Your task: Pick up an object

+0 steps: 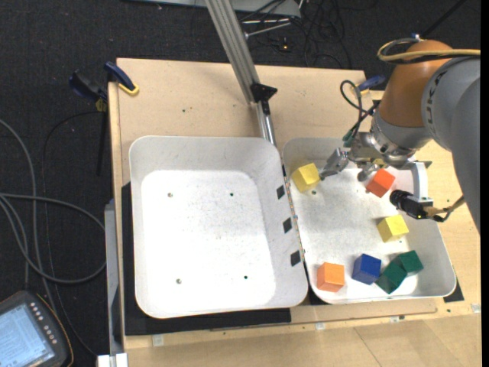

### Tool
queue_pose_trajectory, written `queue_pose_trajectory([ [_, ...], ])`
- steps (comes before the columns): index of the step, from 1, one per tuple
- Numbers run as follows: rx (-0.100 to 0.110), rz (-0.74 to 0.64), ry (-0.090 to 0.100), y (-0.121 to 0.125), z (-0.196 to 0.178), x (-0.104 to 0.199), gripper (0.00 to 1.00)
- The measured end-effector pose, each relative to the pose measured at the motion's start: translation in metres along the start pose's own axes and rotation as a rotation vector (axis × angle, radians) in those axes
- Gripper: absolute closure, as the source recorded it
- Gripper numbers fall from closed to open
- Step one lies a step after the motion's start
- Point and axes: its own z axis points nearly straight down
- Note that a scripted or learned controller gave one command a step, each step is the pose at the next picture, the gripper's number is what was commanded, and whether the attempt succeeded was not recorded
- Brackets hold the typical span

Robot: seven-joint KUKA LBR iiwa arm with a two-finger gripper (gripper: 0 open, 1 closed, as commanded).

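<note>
Dark carpet strewn with cables surrounded a pale wooden desk [199,98] that carried two shallow white bins side by side, the left bin [153,167] lying bare and the right bin [439,274] holding all the blocks. The grey arm [451,90] reached in from the right and its hand [359,159] hung low over the far end of the right bin; whether it was open or closed could not be told, and nothing was seen gripped in it. A yellow block [306,177] sat just beside the thin tip of the hand, close to the wall shared with the left bin, and seemed the likeliest target. A red-orange block [380,182] lay just under the wrist, partly crowded by it. Further toward the near edge lay a second yellow block [393,227], then an orange block [330,276], a blue block [367,268] and two green blocks [401,270] bunched together by the near rim, probably too tight for an easy grip. Around the yellow block the bin floor was open on the near side, though the dividing wall left little room on the left
</note>
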Motion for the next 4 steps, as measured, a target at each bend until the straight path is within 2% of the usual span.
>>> queue_pose_trajectory([
  [1,-0.005,0.000,-0.001,0.001,-0.013,0.000,1.00],
  [3,-0.009,-0.005,-0.002,0.010,-0.141,0.000,1.00],
  [4,-0.005,-0.004,-0.001,0.011,-0.165,0.000,1.00],
])
